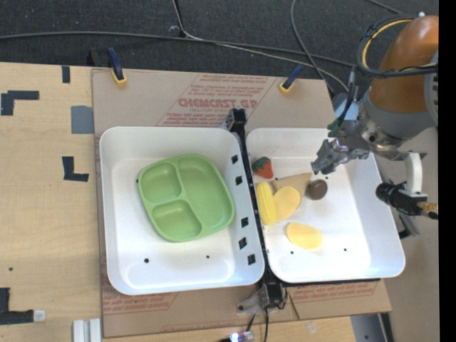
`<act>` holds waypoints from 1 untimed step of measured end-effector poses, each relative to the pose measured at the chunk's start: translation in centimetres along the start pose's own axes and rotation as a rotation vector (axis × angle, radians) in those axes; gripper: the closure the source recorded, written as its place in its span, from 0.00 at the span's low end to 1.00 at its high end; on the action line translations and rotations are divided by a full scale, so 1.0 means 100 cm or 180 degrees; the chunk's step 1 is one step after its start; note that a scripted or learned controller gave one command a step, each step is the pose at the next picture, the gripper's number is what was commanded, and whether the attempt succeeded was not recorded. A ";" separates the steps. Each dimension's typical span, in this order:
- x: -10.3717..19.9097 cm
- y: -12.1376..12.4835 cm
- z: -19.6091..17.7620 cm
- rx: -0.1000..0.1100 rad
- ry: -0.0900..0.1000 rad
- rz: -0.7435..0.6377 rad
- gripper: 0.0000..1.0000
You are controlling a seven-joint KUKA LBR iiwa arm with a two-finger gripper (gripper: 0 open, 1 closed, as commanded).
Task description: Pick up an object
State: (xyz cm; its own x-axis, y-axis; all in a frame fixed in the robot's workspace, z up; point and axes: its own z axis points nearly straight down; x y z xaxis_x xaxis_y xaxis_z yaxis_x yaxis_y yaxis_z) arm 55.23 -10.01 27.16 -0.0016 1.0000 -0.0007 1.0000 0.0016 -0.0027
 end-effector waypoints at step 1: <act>0.053 -0.010 0.002 0.0010 0.0004 -0.0015 1.00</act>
State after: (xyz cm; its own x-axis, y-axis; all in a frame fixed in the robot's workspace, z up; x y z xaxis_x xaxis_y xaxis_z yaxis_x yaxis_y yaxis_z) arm 54.23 -4.66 26.93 -0.0062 1.0000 0.0007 1.0000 0.0062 -0.0059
